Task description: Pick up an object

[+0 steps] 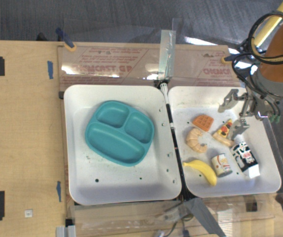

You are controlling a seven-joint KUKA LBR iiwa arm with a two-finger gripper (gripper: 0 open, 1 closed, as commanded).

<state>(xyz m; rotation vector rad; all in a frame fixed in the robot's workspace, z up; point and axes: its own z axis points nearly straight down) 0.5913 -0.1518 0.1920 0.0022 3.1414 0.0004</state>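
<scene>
The right bin (269,184) holds several toy foods: an orange waffle (203,122), a croissant (196,138), a yellow banana (201,171), a small can (222,164), a black-and-white carton (245,159) and a tan piece topped with red and yellow bits (224,134). My gripper (233,115) hangs over the bin's upper right part, just above and to the right of the tan piece. Its fingers are spread open with nothing between them.
A teal divided plate (119,132) lies in the left bin (77,181). A raised ridge (171,142) separates the two bins. A clear upright panel (167,53) stands behind them. Bare bin floor lies along the right bin's top left.
</scene>
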